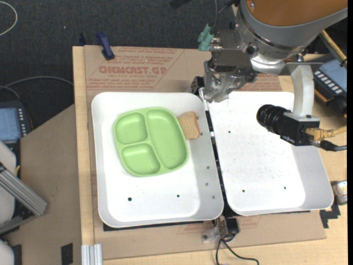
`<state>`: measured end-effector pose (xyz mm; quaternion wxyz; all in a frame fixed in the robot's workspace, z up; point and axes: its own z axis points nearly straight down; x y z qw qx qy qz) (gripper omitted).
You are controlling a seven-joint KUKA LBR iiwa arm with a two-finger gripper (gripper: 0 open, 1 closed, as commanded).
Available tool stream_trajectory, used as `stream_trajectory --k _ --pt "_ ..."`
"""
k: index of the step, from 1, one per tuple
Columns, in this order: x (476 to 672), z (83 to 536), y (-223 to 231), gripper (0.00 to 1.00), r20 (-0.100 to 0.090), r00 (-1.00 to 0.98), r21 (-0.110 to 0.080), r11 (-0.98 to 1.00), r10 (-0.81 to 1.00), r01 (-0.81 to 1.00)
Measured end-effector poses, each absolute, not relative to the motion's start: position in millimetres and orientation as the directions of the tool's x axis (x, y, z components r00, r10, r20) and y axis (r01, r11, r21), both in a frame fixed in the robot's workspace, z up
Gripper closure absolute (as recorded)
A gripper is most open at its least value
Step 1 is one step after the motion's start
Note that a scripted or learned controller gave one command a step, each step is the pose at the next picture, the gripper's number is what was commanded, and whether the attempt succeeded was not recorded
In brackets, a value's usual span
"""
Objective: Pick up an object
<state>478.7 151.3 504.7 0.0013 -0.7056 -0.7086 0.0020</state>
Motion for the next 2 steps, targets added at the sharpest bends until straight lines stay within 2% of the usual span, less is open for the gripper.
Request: stream_trajectory --k 1,2 --pt "478.0 386.0 123.1 1.0 -0.004 0.004 -0.013 -0.004 1.0 1.0" --pt "479.9 403.3 125.2 1.0 0.001 0.001 0.004 -0.001 1.0 1.0"
